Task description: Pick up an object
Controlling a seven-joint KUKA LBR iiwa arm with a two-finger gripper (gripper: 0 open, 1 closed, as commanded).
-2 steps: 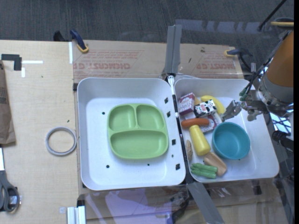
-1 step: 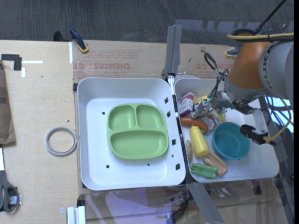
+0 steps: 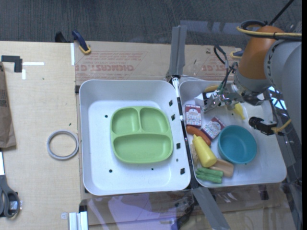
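Note:
My gripper (image 3: pixel 214 100) hangs low over the back of the right bin (image 3: pixel 273 171), under the orange-banded wrist (image 3: pixel 256 51). Just left of it lies a red and white box (image 3: pixel 193 114). A small red and white packet (image 3: pixel 211 127) lies below the gripper. A blue bowl (image 3: pixel 237 144) stands in the bin's middle. A yellow bottle (image 3: pixel 204 152), an orange-red sausage shape (image 3: pixel 199 132), a green piece (image 3: pixel 209 175) and a tan block (image 3: pixel 224 167) lie along the bin's left and front. A yellow piece (image 3: pixel 239 110) sits right of the gripper, partly hidden by it.
The left bin (image 3: pixel 91 143) holds a green divided plate (image 3: pixel 141 134). A tape ring (image 3: pixel 63 144) lies on the bench to the left. A grey post (image 3: pixel 177 51) rises between the bins at the back. Cables (image 3: pixel 268 123) trail over the right bin's right side.

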